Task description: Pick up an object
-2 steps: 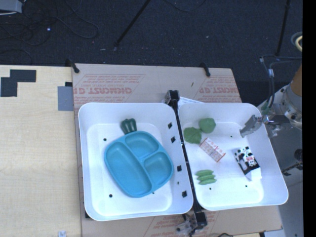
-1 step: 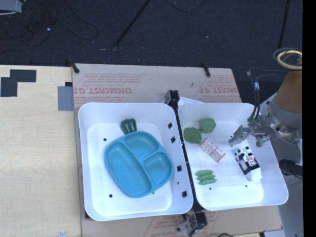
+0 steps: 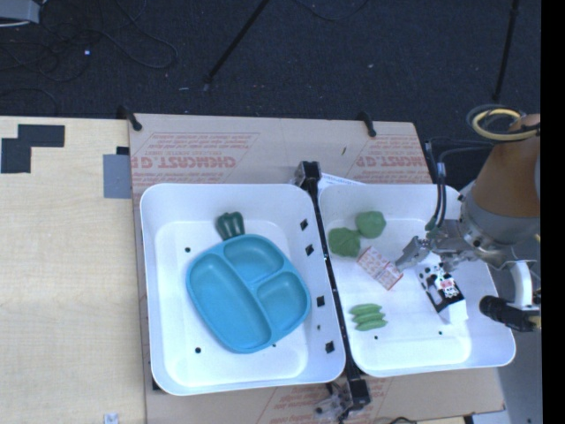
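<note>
My gripper (image 3: 435, 259) hangs over the right side of the right bin (image 3: 415, 360), its fingers spread open with nothing between them. One fingertip (image 3: 410, 255) points toward a small pink and white packet (image 3: 380, 268). Just below the gripper a black and white toy (image 3: 441, 288) lies on the bin floor, apart from the fingers. Two green leafy pieces (image 3: 370, 223) (image 3: 344, 241) lie toward the far left of this bin. A green pea pod (image 3: 367, 316) rests near its front.
The left bin (image 3: 168, 325) holds a blue divided plate (image 3: 247, 291) with a dark green pepper-like piece (image 3: 230, 226) at its far edge. A black divider (image 3: 322, 272) runs between the bins. The arm's body (image 3: 505, 193) looms over the right bin's far right corner.
</note>
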Tool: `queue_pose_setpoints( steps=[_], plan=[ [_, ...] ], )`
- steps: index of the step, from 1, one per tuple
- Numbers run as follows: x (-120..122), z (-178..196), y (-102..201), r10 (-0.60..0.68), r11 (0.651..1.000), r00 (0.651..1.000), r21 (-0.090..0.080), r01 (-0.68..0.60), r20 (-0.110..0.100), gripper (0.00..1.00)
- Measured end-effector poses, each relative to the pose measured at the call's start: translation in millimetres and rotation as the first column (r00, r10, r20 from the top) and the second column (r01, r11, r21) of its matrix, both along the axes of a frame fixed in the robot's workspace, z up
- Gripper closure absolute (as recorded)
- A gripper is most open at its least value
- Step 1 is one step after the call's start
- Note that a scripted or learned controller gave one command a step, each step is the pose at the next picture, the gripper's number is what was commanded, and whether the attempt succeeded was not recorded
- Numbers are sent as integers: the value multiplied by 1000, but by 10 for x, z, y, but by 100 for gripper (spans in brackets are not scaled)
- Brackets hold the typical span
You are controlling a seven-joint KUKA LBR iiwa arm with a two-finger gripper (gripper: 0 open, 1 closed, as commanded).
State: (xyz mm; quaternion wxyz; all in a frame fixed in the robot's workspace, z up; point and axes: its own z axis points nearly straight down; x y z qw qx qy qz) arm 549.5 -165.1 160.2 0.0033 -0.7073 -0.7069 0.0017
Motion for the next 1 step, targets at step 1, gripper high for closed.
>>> queue_pose_setpoints(
  steps=[1],
  plan=[
    [8, -302, -26, 3, 1000, 1000, -6, -3, 23, 0]
  ],
)
